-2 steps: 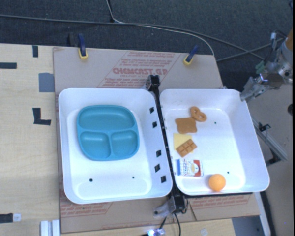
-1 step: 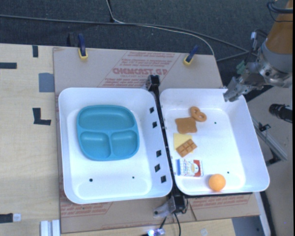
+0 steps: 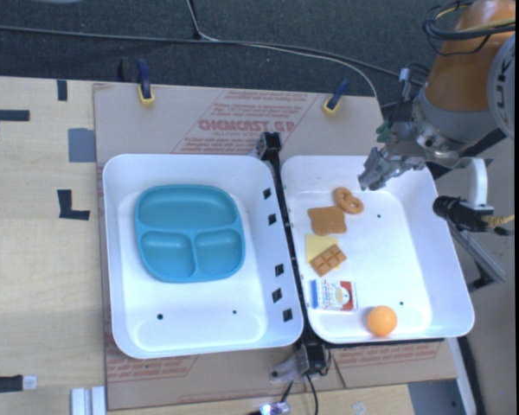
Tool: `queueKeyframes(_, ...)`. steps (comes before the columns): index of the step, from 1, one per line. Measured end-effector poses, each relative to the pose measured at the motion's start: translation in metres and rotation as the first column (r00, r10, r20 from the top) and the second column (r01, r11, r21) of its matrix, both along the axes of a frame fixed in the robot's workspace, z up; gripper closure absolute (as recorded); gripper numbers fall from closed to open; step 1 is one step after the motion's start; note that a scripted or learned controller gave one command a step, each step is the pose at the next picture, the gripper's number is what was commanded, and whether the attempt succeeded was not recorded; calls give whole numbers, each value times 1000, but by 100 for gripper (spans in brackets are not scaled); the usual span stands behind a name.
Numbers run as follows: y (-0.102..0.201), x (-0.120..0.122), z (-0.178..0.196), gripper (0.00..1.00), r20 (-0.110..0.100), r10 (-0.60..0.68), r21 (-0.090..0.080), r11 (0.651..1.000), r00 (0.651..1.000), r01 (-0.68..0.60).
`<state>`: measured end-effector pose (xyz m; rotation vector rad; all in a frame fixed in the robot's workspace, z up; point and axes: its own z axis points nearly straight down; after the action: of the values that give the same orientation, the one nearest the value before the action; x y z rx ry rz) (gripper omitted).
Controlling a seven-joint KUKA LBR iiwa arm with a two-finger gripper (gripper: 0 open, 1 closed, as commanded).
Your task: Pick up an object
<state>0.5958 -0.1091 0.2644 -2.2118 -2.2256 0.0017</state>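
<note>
The right bin holds several small items: a brown pretzel, a tan toast slice, a yellow and brown waffle piece, a small red, white and blue packet and an orange ball. My gripper hangs over the bin's upper right part, just up and to the right of the pretzel, with nothing visibly between its fingers.
The left bin holds a blue divided plate. A black divider runs between the bins. Clamps pin the cardboard sheet at the back. A cable crosses the dark floor behind.
</note>
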Motion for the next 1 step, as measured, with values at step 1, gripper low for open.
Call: queueKeyframes(1, 52, -6, 2, 100, 1, 0, 0, 1000, 1000, 0)
